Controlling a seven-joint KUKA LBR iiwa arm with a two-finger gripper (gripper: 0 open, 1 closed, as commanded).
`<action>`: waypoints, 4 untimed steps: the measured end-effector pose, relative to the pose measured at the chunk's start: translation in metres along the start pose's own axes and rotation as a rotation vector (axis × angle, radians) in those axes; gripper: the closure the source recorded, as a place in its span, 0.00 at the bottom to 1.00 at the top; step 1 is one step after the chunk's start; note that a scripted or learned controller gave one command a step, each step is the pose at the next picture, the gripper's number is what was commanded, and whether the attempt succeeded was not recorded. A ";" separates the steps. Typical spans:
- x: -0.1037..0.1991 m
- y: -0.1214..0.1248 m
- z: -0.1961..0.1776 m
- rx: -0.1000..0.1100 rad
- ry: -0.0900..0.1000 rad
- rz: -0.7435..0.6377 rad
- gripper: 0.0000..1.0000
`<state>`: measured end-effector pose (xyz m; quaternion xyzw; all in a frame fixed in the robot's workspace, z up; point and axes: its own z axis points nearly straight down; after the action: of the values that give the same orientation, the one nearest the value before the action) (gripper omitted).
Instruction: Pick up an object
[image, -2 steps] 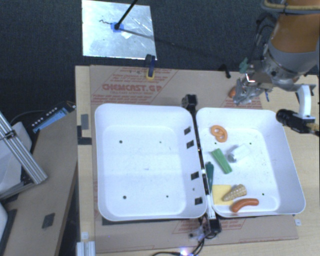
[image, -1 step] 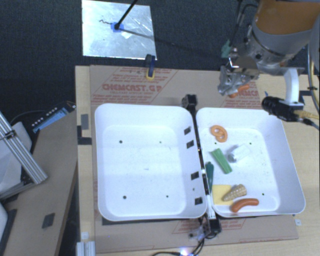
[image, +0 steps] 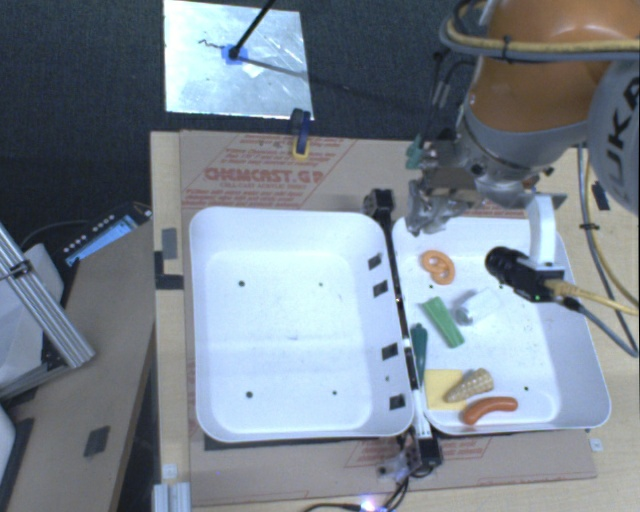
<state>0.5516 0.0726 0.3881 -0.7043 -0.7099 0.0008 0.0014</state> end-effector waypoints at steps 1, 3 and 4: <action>0.032 -0.038 0.034 0.000 0.000 0.000 1.00; 0.084 -0.051 -0.006 -0.007 0.002 0.000 1.00; 0.104 0.018 -0.132 -0.019 0.004 0.001 1.00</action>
<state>0.5691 0.1768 0.5199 -0.7047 -0.7095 -0.0073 -0.0042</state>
